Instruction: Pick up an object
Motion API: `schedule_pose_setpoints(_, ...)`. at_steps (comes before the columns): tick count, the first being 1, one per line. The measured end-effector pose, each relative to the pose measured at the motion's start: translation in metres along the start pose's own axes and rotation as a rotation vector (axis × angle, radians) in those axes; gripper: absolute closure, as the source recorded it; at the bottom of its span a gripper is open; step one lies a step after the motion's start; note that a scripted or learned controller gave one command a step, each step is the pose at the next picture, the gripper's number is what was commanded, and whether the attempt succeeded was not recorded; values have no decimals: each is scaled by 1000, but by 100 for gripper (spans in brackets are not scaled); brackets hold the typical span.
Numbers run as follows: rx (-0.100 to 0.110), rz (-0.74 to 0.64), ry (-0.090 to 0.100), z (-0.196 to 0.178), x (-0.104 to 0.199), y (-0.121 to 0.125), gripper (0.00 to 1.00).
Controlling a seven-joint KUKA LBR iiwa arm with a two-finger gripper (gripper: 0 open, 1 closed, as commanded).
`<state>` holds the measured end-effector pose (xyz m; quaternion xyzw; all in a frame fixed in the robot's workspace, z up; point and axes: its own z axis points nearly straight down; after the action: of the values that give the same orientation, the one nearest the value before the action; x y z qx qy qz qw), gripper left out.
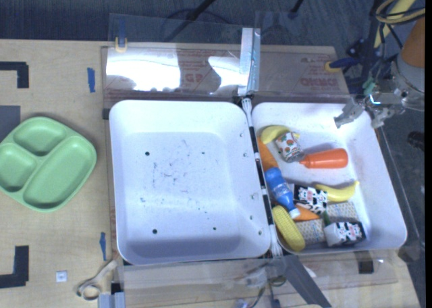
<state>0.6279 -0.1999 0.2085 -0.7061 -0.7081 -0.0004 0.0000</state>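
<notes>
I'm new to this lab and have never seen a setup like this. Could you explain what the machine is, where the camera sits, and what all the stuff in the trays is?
This is one picture from a camera fixed above a wooden bench, looking down at a slant. The machine is a robot arm reaching in from the right; its two-finger gripper hangs over the upper right corner of the right bin, with nothing visibly between its fingers.

Two shallow white bins sit side by side. The left bin shows only scuff marks. The right bin holds a jumble of toy items: an orange carrot-like piece, a blue bottle, a banana, a corn cob and small cow-patterned cartons. A green divided plate lies on the bench to the left. The arm is meant to pick up one object.
</notes>
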Motion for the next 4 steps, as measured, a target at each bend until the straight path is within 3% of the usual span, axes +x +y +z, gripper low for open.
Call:
schedule_pose_setpoints(1, -1, 27, -1, 88, 10, -16, 0)
schedule_pose_setpoints(2, -5, 24, -1, 122, 5, -55, 0)
schedule_pose_setpoints(3, -1, -16, -1, 26, 32, -87, 0)
schedule_pose_setpoints(4, -3, 74, 8, 110, -8, -87, 0)
